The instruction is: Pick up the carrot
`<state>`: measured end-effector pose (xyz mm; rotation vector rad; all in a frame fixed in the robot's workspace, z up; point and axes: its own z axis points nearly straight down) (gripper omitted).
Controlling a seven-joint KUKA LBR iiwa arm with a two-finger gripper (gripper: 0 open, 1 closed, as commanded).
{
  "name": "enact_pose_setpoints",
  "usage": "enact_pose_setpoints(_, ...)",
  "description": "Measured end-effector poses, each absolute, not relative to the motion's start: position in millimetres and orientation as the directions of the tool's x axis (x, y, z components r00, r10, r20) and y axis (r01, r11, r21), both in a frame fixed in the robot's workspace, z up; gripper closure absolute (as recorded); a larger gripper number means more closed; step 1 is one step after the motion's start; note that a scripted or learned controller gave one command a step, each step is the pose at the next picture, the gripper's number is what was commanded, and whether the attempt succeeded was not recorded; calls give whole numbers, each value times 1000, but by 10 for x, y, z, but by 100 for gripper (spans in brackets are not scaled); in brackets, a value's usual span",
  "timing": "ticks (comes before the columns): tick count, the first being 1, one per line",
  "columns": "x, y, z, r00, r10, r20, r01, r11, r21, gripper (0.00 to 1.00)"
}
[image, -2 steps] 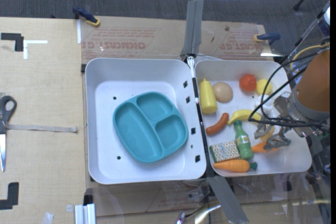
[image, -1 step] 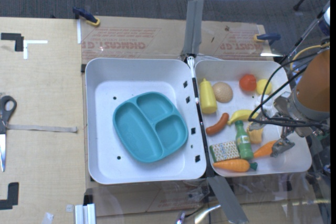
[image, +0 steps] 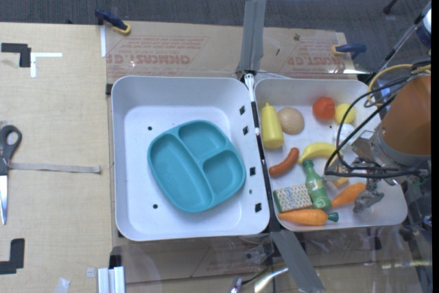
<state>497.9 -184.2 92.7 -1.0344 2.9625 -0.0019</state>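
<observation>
Two bins [image: 120, 147] sit before me: on the left, a teal divided plate [image: 197, 165] lies alone, presumably kept apart from the clutter. On the right, the carrot [image: 304, 217] lies along the near wall beside a green bottle [image: 315, 185], reachable from above. My gripper [image: 367, 197] hovers near a second carrot [image: 348, 194]; how wide it stands, I cannot tell.

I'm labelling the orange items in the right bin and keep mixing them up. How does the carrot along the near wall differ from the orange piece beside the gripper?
The long orange carrot lies nearly level along the right white bin's near wall; the smaller orange piece sits tilted, farther right.
The carrot shows a green tip; the smaller piece shows none.
The carrot is apart from the gripper; the smaller piece lies right beside it.
Both are orange and tapered.
</observation>
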Motion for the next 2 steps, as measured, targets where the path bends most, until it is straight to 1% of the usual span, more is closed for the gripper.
enact_pose_setpoints(1, 5006, -1829, 1024, -782, -623, -7, -623, 782, -5, 100)
enact_pose_setpoints(2, 5032, -1817, 1121, -782, -623, -12, -623, 782, -8, 100)
